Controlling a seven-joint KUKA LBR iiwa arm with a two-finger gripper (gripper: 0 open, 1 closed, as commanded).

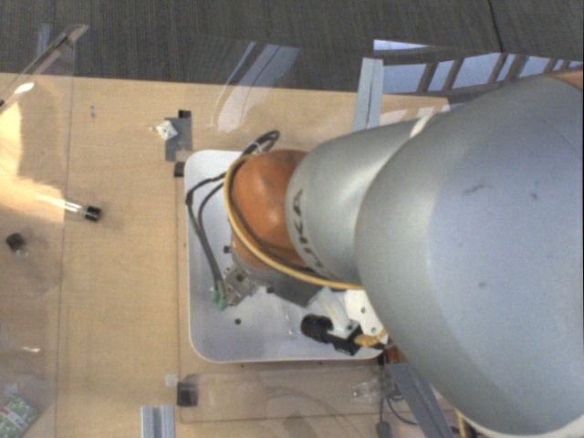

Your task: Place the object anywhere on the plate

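A dark grey ribbed floor runs across the top of the scene, and below it lies a light wooden counter (109, 290) fenced with clear panels. A shallow white bin (205, 336) with rounded corners sits on the counter, held by small dark corner brackets, one at its upper left (182, 135) and one at its lower left (187, 393). The grey arm (456, 245) enters from the right and covers most of the bin; its orange band (265, 199) lies over the upper part of the bin, ringed by a yellow cable. Black cables (205, 235) loop from the band down along the left side of the bin toward the wrist hardware. The end effector (239, 286) sits low over the bin floor beneath the band, and its body hides how far its tips are apart and whether anything is in them, so neither can be told. A black-and-white fitting (333, 328) shows at the lower edge of the arm, above the bin's near wall. The plate and the object to be placed cannot be made out beneath the arm. A small black-tipped cylinder (84, 212) lies on the counter well to the left of the bin.
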